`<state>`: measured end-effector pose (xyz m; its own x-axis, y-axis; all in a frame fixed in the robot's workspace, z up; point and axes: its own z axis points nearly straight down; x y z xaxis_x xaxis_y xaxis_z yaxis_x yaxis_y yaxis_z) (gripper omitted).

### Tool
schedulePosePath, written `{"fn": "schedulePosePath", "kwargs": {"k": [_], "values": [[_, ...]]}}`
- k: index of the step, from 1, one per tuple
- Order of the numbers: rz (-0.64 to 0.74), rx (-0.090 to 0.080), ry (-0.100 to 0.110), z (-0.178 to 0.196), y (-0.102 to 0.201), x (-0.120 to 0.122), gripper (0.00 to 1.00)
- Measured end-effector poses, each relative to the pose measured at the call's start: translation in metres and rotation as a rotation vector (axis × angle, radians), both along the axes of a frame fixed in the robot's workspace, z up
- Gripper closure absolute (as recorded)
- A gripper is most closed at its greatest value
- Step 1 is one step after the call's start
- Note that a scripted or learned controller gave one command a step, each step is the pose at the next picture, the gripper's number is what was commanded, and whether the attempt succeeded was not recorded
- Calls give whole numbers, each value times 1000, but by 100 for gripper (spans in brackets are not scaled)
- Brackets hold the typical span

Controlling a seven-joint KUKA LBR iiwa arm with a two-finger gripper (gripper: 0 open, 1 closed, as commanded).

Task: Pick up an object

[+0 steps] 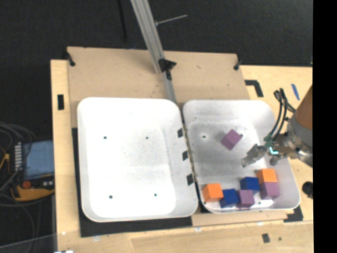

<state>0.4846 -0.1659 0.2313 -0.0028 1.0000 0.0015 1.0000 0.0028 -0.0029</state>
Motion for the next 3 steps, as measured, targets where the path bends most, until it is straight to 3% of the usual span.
{"fn": "schedulePosePath", "kwargs": {"k": [1, 3], "values": [[-3, -1, -5, 2, 0, 1, 0], [-4, -2, 2, -104, -2, 3, 0]]}}
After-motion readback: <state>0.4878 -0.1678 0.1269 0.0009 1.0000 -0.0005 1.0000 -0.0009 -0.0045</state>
